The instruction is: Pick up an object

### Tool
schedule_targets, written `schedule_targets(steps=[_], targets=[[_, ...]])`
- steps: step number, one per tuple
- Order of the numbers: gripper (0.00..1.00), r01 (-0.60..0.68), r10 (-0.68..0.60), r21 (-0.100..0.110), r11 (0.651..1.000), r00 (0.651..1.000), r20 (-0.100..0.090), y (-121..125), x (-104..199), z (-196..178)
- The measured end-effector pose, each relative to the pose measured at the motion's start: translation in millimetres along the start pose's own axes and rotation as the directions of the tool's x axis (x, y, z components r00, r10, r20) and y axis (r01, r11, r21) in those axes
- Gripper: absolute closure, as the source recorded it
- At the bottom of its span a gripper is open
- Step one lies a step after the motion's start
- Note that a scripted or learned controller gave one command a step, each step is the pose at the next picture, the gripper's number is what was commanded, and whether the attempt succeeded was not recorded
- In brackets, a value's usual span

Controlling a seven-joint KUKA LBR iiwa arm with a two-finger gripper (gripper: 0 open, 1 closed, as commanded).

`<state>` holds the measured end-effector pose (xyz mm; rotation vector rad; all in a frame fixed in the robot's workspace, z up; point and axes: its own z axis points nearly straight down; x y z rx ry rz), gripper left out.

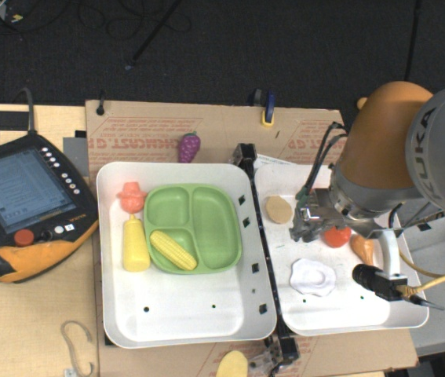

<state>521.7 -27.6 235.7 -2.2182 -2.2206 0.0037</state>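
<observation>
We work over a cardboard-covered bench [167, 128]. Using the right bin [348, 316] as landmark: a white lump [313, 277] lies near its front, a red tomato [337, 236] behind it, touching our gripper [310, 228], whose opening we cannot tell. We should center over the tomato before closing.

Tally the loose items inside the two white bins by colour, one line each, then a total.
Yellow: 2, the bottle and the corn cob
Green: 1, the divided plate
Pink: 1, the small toy
Tan: 1, the round disc
Red: 1, the ball
Orange: 1, the piece
White: 1, the crumpled lump
Total: 8
</observation>
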Motion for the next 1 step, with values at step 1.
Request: schedule_targets(steps=[1], targets=[[1.0,0.0,0.0,0.002,1.0,1.0,0.0,8.5,4.5,17.7]])
